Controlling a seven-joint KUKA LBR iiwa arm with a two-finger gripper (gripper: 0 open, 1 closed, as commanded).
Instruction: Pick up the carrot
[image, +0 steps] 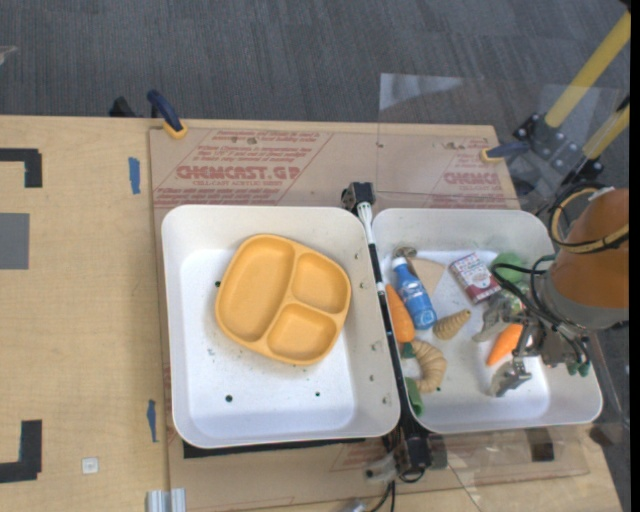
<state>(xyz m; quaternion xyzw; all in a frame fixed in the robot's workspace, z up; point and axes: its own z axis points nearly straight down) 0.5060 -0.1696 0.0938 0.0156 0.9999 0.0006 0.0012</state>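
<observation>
The left bin (190, 400) bears a yellow divided plate (283, 298), lying flat. In the right bin (570, 405), an orange carrot (400, 316) lies along the left wall beside a blue bottle (412, 293), with a croissant (431, 363) below. Farther right the gripper (512, 375) hangs low beside another carrot (503, 343), likely the target; whether it is clenched I cannot tell
</observation>
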